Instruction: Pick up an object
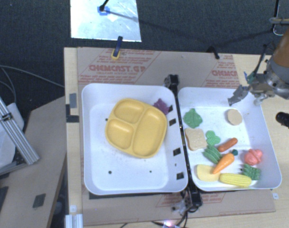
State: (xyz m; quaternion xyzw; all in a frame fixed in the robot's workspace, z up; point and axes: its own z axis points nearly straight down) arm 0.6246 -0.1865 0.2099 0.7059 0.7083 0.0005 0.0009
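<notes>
Hovering above the far right corner of the right bin, jaws pointed down and leftward; spread impossible to judge at this size and angle, and nothing visible between them. Nearest candidate: the tan disc, lying flat on the bin floor just near and left of the jaws, well apart from the other food. Probably the approach step, with no object yet gripped. Worth lowering straight over one item rather than into the crowd at the near end, where the carrot, corn cob, yellow slice and green pieces touch or overlap. Being round, the disc has no long axis, so any closing direction should serve, though its flatness calls for a low reach with fingertips almost at the floor. If aiming instead at the sausage, long axis running from near left to far right; better closing across that line. Carrot similarly slanted, tip toward near left. Corn cob lying nearly left to right along the near wall, awkward for finger clearance. Bread slice and green leaf flat near the left wall of the right bin, pink piece near the right wall. Left bin carrying a yellow divided plate and a small purple item at its far right edge.
</notes>
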